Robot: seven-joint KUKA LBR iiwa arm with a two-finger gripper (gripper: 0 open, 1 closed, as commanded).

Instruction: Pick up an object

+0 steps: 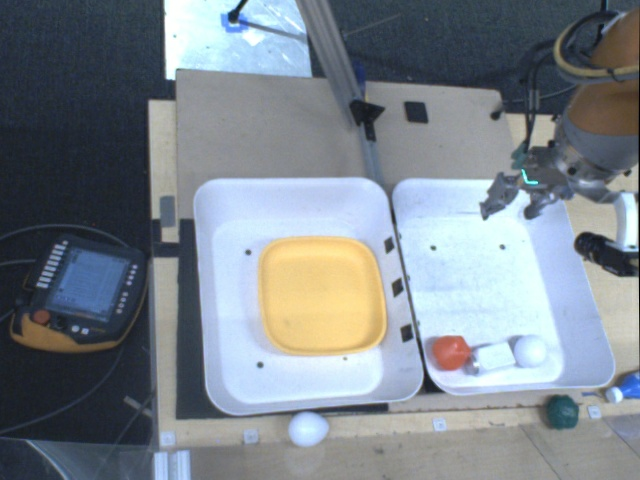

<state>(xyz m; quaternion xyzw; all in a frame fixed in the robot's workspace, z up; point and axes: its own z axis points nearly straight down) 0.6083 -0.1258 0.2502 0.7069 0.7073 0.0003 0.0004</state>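
A yellow square plate (322, 294) lies in the left bin (225, 368). In the right bin (480, 268), near its front edge, sit a red-orange object (449, 351), a small white block (491, 357) and a white ball (530, 350) in a row. My gripper (516, 200) hangs above the right bin's back right part, far from those objects. Its two dark fingers are spread apart with nothing between them.
A white egg-shaped object (308, 428) lies on the bench in front of the left bin. A dark green ball (562, 411) and a blue-tipped item (625, 390) rest at the front right. A teach pendant (75, 290) lies on the floor at the left.
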